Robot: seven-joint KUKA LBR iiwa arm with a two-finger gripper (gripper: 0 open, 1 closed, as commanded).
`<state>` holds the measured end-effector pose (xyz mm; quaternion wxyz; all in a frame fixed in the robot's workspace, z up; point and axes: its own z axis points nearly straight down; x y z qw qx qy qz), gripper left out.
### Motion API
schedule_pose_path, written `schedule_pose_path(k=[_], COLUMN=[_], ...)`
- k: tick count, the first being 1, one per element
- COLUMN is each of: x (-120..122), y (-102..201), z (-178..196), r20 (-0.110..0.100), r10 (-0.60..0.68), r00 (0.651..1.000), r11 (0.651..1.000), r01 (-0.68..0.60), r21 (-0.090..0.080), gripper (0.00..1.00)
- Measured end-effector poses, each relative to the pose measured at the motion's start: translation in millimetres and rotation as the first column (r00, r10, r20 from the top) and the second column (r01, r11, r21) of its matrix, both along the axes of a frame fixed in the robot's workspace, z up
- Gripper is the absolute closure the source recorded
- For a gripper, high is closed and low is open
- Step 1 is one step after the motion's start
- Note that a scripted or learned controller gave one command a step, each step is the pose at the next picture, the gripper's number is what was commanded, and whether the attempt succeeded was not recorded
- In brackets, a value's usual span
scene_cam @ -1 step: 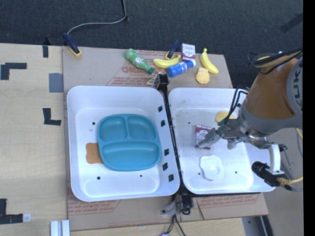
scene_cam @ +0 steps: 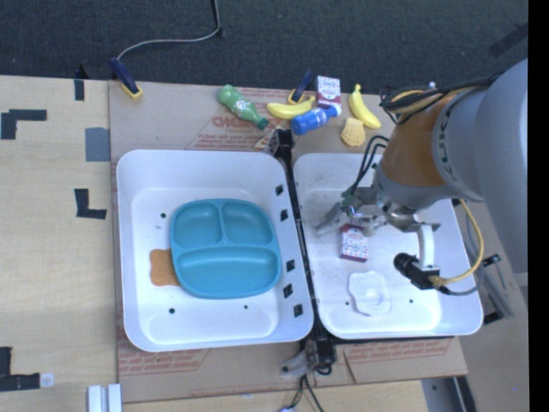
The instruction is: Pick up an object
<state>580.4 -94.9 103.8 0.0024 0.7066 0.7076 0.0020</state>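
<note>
Carton (scene_cam: pixel 353 244) — small, red-white, flat in right bin (scene_cam: pixel 326 312) — under tool (scene_cam: pixel 356 220).

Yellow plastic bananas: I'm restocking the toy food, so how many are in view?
2. One yellow plastic banana lies behind the bins beside the blue bottle; the other lies further right. The arm may hide more.

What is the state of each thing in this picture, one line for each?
Blue tray: flat, upright, in left bin.
Orange piece: partly under tray.
Carton: lying in right bin, under the tool.
White lid: flat in right bin.
Green bottle: on its side behind bins.
Bananas: lying behind bins.
</note>
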Motion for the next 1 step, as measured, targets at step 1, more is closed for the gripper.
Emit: schedule_pose_path(k=[1], x=[45.4], y=[-6.2], z=[-17.6], r20=[0.0], r10=[0.0], r00=[1.0], r11=[1.0], r01=[0.0], r21=[-0.001], gripper=[0.0])
